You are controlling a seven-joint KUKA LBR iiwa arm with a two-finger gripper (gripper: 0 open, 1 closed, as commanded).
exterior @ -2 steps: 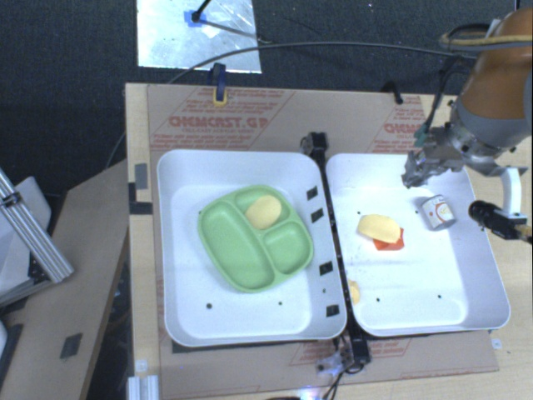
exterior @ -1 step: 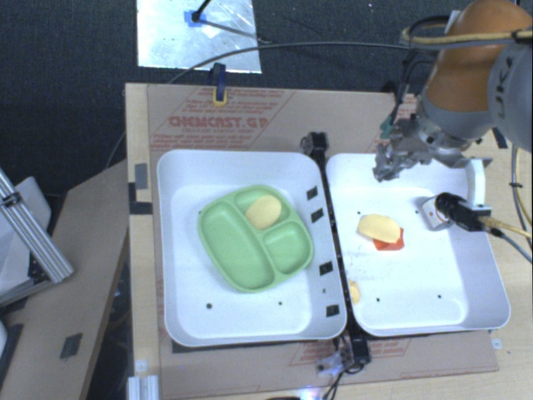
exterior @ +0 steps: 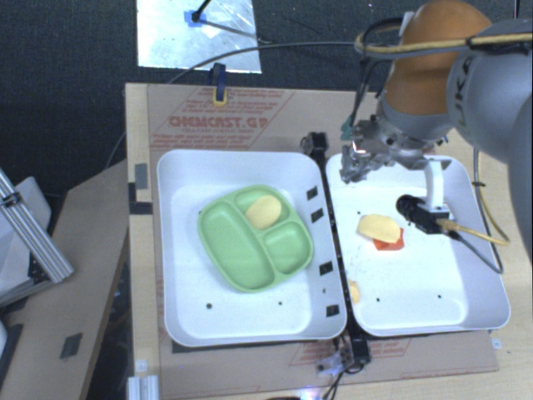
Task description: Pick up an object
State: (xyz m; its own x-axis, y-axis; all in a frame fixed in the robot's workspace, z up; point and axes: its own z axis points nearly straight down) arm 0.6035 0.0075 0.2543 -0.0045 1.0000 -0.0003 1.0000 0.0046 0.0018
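camera view | gripper (exterior: 356,167) upper middle of right bin (exterior: 466,307), grip state can't be told | yellow piece (exterior: 377,226) mid-bin, long axis left-right, on red piece (exterior: 391,241)

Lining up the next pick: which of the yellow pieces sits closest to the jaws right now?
The yellow piece in the right bin, lying on a red-orange piece. The yellow one in the green tray and the small one at the right bin's near-left edge are farther from the gripper.
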